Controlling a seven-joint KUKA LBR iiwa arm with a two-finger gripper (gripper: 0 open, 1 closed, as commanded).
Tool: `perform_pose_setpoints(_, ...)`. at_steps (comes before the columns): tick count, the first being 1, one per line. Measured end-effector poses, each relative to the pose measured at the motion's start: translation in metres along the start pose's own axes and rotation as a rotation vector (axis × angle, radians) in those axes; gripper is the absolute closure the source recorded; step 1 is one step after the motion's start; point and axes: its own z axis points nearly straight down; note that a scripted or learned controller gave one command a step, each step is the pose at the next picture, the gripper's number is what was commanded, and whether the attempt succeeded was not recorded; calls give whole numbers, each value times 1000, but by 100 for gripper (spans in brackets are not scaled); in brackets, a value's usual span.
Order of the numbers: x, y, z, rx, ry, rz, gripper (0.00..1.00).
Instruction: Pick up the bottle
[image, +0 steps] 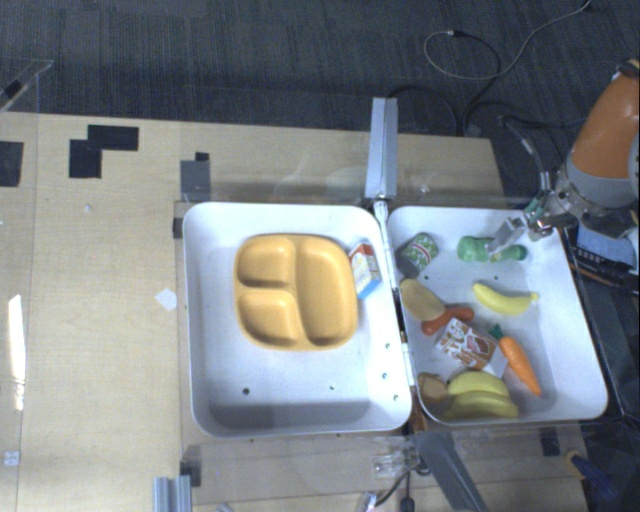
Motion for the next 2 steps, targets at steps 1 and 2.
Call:
perform_pose_setpoints(1,57,-48,56,-4,-2,-320,0)
perform_pose_setpoints(2,99,29,57,4,0,-106,0)
